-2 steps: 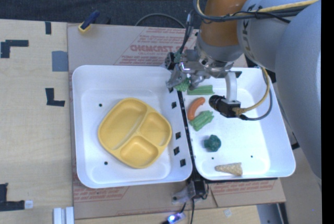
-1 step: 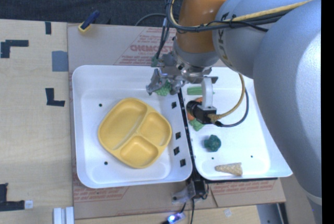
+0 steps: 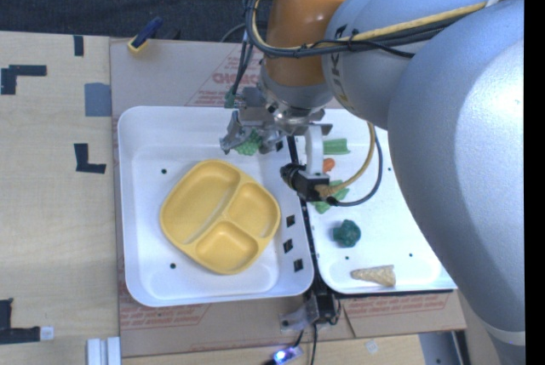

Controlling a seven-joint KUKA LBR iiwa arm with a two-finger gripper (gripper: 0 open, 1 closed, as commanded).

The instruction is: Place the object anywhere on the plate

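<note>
Bins: 2 shallow white ones side by side on the bench. Left bin (image 3: 140, 185) holds a yellow plate (image 3: 220, 215) w/ 3 compartments, lying flat and turned at an angle, nothing on it. Grey arm w/ orange band (image 3: 302, 6) reaches in from the right and hangs over the far edge of the left bin, near the divider btwn bins. Gripper (image 3: 247, 138) sits just beyond the plate's far rim, apart from it; a green object (image 3: 248, 146) shows at its tip, but can't tell if it's btwn the fingers or just under them, so grip state unclear. Right bin (image 3: 409, 257) has a dark green lump (image 3: 346, 232), a pale cone-shaped piece (image 3: 375, 275) near the front edge, another green piece (image 3: 335, 146) and a small orange bit (image 3: 329, 163) beside the arm's wrist.
</note>
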